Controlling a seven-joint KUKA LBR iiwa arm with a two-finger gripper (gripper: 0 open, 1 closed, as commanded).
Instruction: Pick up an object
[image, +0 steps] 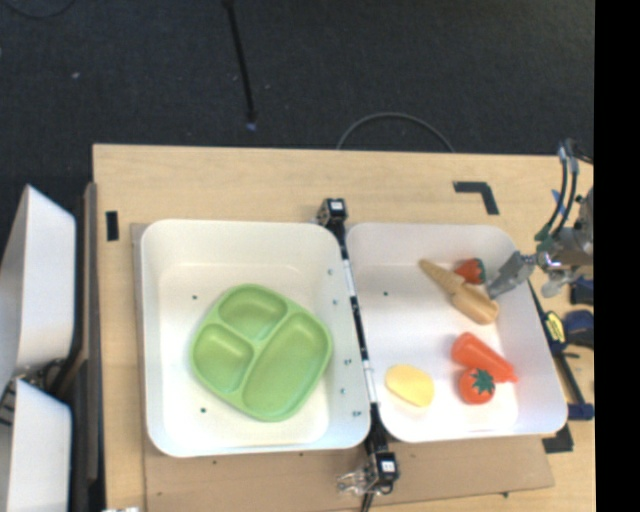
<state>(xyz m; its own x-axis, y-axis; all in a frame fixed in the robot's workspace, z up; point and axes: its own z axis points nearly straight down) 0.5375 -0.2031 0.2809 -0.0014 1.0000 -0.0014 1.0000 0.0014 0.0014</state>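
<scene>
The right bin (400, 250) holds several toy foods. A tan wooden piece (458, 290) lies aslant near the back, with a small red piece (469, 269) touching its far side. An orange-red piece (482, 356) and a red tomato with a green top (477, 386) sit close together at the front right. A yellow lemon-like piece (410, 385) lies at the front left. My gripper (512, 272) reaches in over the bin's right rim, just right of the wooden piece's thick end. Nothing is seen held in it.
A green divided plate (262, 351) lies in the left bin (170, 260). A metal divider with clamps (350, 300) runs between the bins. Cables and blue parts (572, 320) hang at the bench's right edge. White boxes (40, 290) stand to the left.
</scene>
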